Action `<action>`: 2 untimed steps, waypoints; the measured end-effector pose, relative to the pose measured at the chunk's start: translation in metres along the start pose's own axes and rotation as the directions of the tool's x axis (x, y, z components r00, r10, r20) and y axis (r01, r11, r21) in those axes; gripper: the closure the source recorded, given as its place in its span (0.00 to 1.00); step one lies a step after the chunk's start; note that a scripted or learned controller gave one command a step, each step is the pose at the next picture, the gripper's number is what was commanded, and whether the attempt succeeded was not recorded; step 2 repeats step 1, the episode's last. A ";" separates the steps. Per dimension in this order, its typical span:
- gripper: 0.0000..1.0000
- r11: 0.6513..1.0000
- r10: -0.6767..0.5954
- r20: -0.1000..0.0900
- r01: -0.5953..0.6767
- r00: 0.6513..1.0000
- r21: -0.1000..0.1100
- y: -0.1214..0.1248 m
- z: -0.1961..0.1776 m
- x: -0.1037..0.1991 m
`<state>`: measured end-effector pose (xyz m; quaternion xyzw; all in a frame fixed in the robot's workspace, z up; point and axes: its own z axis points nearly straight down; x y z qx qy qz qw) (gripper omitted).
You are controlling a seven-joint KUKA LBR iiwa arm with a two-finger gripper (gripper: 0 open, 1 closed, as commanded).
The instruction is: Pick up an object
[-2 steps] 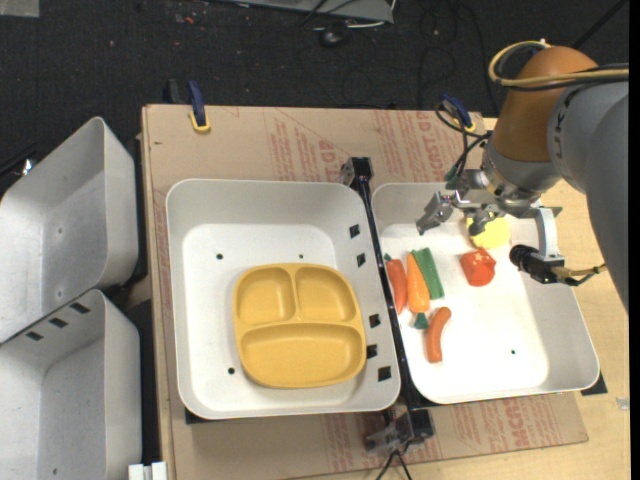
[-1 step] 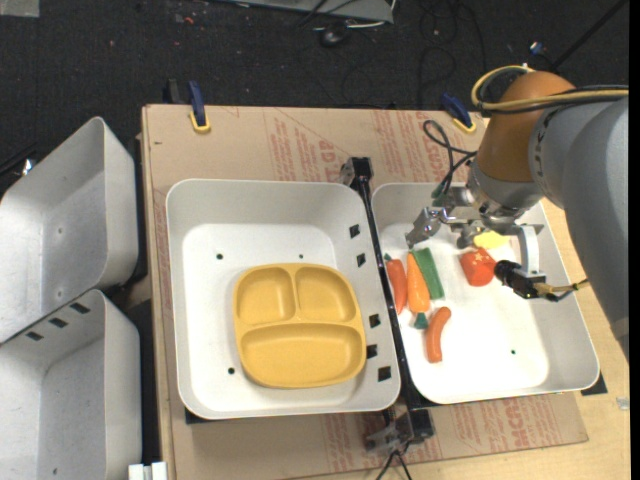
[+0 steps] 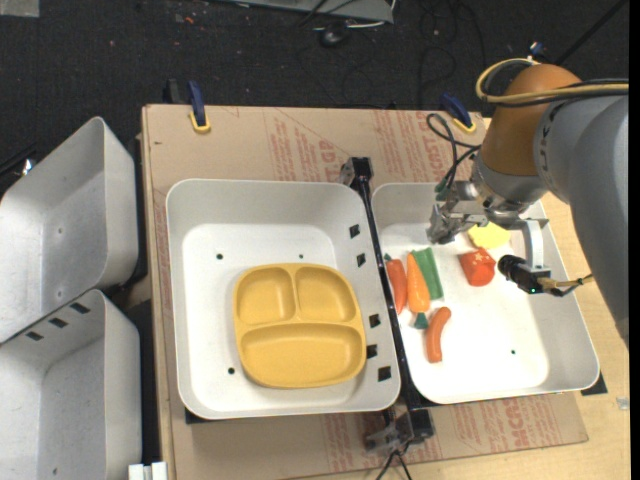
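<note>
Two bins (image 3: 200, 368): yellow tray (image 3: 298, 325) left, toy vegetables (image 3: 420, 283) right.

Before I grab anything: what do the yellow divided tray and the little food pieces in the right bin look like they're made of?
Yellow tray: likely molded plastic, smooth, soft sheen, rounded compartments. Carrot, green stick and red piece: probably plastic toy food, flat uniform colors; too small to be certain.

Gripper (image 3: 447, 226) hangs over the right bin (image 3: 570, 353), near toy vegetables: carrot (image 3: 417, 279), green bean (image 3: 430, 269), red pepper (image 3: 478, 267); yellow divided plate (image 3: 299, 324) sits in the left bin (image 3: 190, 268)
</note>
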<state>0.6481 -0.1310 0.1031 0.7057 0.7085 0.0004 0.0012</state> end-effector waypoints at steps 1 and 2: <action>1.00 1.000 0.001 0.000 -0.001 1.000 -0.004 0.010 -0.048 -0.002; 1.00 1.000 0.001 0.000 -0.001 1.000 -0.004 0.010 -0.048 -0.002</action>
